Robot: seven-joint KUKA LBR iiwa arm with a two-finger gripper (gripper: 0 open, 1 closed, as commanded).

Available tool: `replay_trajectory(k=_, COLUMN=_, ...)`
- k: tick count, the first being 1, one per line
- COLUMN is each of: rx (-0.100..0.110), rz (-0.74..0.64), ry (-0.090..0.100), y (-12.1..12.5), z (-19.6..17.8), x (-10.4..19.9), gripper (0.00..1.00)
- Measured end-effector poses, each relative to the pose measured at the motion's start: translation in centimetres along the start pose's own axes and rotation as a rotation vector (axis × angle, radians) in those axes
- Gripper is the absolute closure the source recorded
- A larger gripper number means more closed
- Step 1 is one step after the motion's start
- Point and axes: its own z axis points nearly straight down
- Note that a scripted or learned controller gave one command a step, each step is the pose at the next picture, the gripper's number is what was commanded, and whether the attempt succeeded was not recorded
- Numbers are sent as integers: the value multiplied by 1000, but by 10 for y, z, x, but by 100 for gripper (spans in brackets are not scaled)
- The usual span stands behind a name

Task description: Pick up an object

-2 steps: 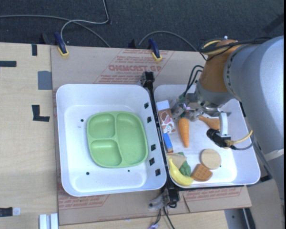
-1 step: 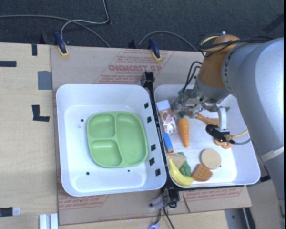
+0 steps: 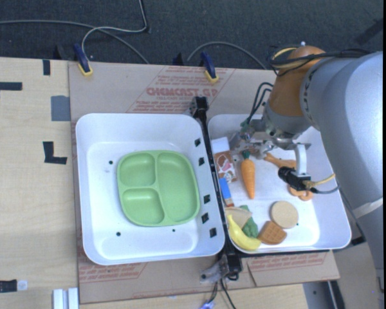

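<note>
Two white bins sit on the worktop (image 3: 26,172): the left bin (image 3: 93,192) has one green divided plate (image 3: 158,188), the right bin (image 3: 328,227) has one carrot (image 3: 248,177), one banana (image 3: 240,235), one round cracker (image 3: 284,214) and a few other bits. The carrot lies near the bin's middle, long axis running pretty much up-down in the view, tip toward the near edge. The gripper (image 3: 252,140) hangs just above its top end, and it's hard to tell whether the jaws are open or closed.

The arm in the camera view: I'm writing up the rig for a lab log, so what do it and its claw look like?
The arm is a thick, rounded grey body with an orange band above the wrist. Thin dark cables loop beside the band. The claw is a small cluster of dark and metallic parts, too cluttered to make out in detail.
</note>
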Motion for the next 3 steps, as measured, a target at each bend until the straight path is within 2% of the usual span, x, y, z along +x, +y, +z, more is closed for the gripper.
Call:
replay_trajectory(k=1, rx=0, rz=-1, ry=0, y=0, z=-10, x=1, gripper=100)
replay_trajectory(k=2, rx=-3, rz=-3, ry=4, y=-27, z=-99, x=52, gripper=100)
replay_trajectory(k=3, rx=0, rz=-2, ry=4, y=-28, z=-98, x=52, gripper=0)
